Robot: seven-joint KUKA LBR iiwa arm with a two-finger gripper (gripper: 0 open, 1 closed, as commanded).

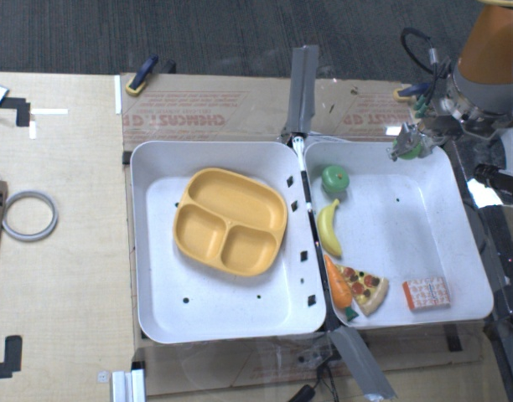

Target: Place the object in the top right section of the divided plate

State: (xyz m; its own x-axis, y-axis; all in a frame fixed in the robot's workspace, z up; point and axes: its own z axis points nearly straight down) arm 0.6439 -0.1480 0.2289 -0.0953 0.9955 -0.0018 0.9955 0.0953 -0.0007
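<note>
- Plate (230, 221), yellow and divided into three sections, sits in the left white bin (156, 249), turned a little off square, with nothing in any section.
- Right white bin (458, 224) holds the loose things: a green apple (334, 179) near its top left corner, a banana (329, 229) just below it, a carrot (339, 285) and a pizza slice (366, 290) side by side at the lower left, and a red-and-white block (427, 293) towards the lower right.
- Arm with the orange band (491, 36) reaches in at the upper right, its end effector (410, 143) hanging over the top rim of the right bin, apart from every item.
- End effector state: cannot tell whether it is spread or pressed together; nothing is visible in it.
- Worktop (55, 157) to the left carries a roll of tape (28, 215).
</note>
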